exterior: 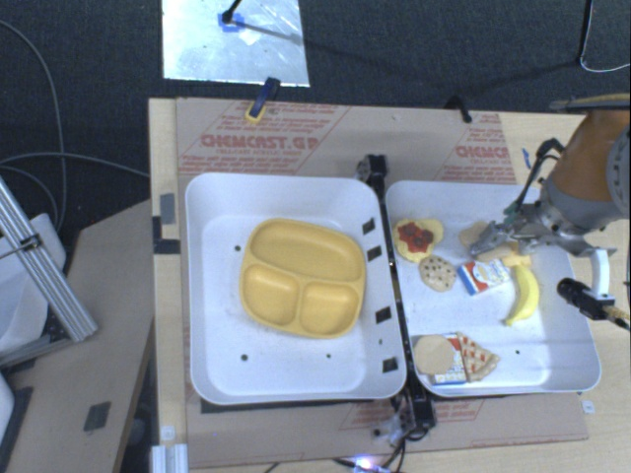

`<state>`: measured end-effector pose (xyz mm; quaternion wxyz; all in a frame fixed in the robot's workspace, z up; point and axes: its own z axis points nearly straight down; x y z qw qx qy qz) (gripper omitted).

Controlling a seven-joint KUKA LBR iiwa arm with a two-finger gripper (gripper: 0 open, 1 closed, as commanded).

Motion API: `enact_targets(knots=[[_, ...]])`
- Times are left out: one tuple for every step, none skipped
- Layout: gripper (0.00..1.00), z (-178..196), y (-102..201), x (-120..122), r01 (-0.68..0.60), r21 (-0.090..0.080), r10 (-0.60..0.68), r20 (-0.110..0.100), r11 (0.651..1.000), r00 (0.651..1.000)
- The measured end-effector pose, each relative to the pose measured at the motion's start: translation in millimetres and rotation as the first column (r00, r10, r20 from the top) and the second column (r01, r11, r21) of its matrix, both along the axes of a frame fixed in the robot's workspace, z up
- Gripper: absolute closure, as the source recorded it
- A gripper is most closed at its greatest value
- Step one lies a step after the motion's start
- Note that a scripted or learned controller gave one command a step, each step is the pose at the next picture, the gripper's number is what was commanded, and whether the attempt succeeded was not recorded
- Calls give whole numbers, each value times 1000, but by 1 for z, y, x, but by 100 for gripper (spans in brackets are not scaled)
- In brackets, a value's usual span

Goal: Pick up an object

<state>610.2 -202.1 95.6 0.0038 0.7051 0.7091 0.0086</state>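
Camera view: the tool [490, 241] hangs low over the right bin [562, 363], just above a small pale toy beside the banana [523, 296] and little carton [485, 276]. Best to drop straight down, centred on one item, clear of neighbours. Cannot tell its opening; nothing visibly gripped.

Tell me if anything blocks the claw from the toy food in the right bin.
Nothing visible blocks it. The claw hangs at the upper part of the right bin, just above the small carton and beside the banana. The cookie lies open to its left.
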Motion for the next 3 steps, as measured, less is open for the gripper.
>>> enact_targets(knots=[[0,-10,36,42,-4,-7,4,-10,1000,1000],[0,-12,56,-41,6,-4,-6,-23,1000,1000],[100,0,55,-37,4,-7,-4,-14,1000,1000]])
